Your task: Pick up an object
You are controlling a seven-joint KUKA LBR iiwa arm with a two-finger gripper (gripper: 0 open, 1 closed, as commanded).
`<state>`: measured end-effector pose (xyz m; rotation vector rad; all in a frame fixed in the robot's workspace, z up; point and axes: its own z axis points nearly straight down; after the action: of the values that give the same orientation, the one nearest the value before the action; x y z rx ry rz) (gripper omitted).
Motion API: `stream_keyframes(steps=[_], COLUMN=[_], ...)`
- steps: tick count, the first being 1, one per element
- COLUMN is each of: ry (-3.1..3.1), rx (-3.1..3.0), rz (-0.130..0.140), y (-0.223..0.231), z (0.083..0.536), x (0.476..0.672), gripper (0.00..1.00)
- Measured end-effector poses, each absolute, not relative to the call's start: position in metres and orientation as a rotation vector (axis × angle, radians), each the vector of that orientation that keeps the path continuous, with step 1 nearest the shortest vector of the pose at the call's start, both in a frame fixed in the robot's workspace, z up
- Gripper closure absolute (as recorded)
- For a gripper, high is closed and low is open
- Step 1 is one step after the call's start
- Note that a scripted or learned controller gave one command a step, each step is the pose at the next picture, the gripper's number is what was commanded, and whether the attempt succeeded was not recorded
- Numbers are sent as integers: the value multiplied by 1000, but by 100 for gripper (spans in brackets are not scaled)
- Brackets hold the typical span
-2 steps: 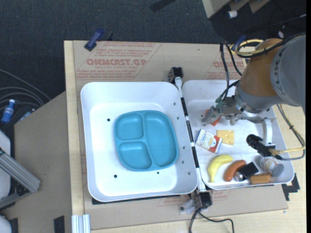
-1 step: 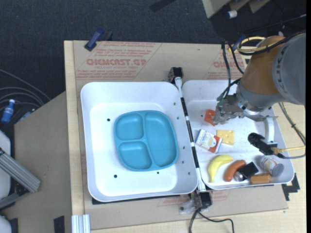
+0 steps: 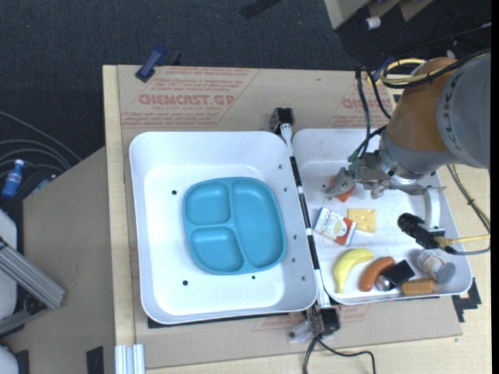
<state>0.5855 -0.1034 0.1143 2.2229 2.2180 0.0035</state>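
Small red-orange object (image 3: 340,184) lying in the upper part of the right bin (image 3: 327,142), just beside the gripper (image 3: 360,179), flat and irregular, probably soft plastic; too small to name for certain. No telling whether the jaws are released or clenched, since the wrist hides them. Judged from this: approach or early grasp step, nothing visibly lifted. Next move likely calling for a straight descent centred on the chosen piece, a firm close, then a clean lift clear of the bin wall. Nearby, toward the bin's middle, a pale yellow cheese-like wedge (image 3: 361,220) with a matte face, and a small printed carton (image 3: 333,225) in red and white, boxy and light-looking. Lower down, a smooth curved toy banana (image 3: 350,266), a rounded sausage shape (image 3: 375,270) touching a black block (image 3: 399,273), and a grey cylinder (image 3: 437,265) at the far corner. Left bin (image 3: 152,170) carrying a glossy turquoise divided plate (image 3: 234,224) with three compartments and rounded corners. Both bins shallow, white, hard-shelled, resting on a cardboard-covered tabletop (image 3: 195,92).
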Motion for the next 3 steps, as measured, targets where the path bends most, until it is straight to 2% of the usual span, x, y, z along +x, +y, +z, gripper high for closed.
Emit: stream_keyframes(steps=[1,2,3], ry=[2217,2217,2223], rx=[2222,2223,2221], rz=[5,5,-1], y=[-103,-103,-117], z=[124,124,84], x=[586,586,645], gripper=[100,0,0])
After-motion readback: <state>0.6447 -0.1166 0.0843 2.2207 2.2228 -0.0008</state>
